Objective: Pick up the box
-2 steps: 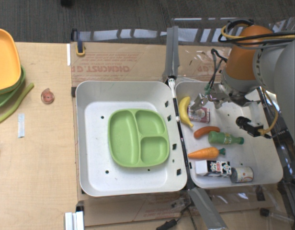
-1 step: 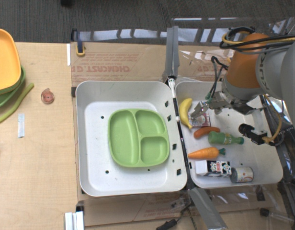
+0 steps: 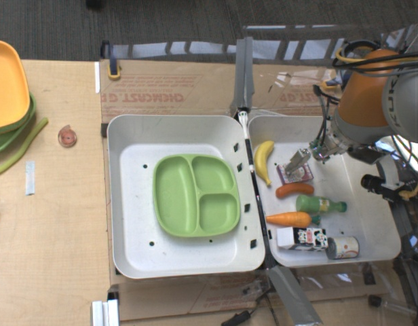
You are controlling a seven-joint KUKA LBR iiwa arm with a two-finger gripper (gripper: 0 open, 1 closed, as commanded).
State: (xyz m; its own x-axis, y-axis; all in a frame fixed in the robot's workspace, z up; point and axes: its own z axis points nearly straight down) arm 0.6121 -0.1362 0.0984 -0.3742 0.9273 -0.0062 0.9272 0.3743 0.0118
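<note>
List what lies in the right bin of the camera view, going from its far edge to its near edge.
Banana → pincer over a purple-edged packet → sausage → green bottle → carrot → box, with a small can beside it.

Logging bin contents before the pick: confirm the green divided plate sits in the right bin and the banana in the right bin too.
Not quite. The camera view shows the green divided plate in the left bin, not the right. The banana is in the right bin, as stated.
</note>
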